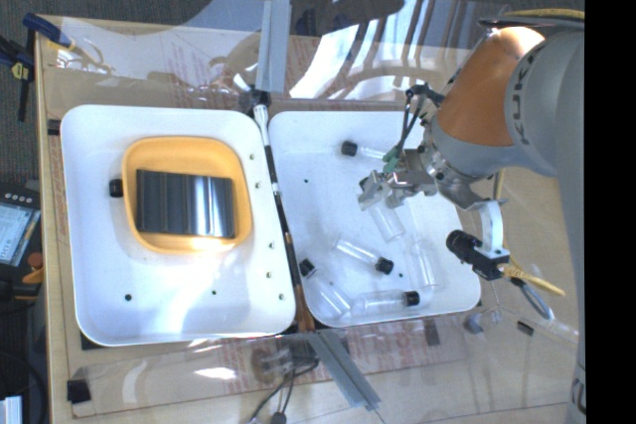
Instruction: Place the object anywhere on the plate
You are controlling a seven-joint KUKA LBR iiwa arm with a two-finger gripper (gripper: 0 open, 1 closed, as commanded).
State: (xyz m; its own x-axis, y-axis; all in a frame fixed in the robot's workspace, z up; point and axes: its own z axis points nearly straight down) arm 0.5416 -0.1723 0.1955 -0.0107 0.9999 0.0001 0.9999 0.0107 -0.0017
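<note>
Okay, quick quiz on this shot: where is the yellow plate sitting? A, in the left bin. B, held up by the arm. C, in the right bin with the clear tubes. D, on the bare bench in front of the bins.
A: the yellow plate lies in the left bin, while the clear tubes lie in the right bin.

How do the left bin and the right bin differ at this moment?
The left bin holds a yellow plate with a dark ridged centre; the right bin holds scattered clear black-capped tubes. The gripper hangs over the right bin, not the left. Both are shallow, white and rounded.
</note>
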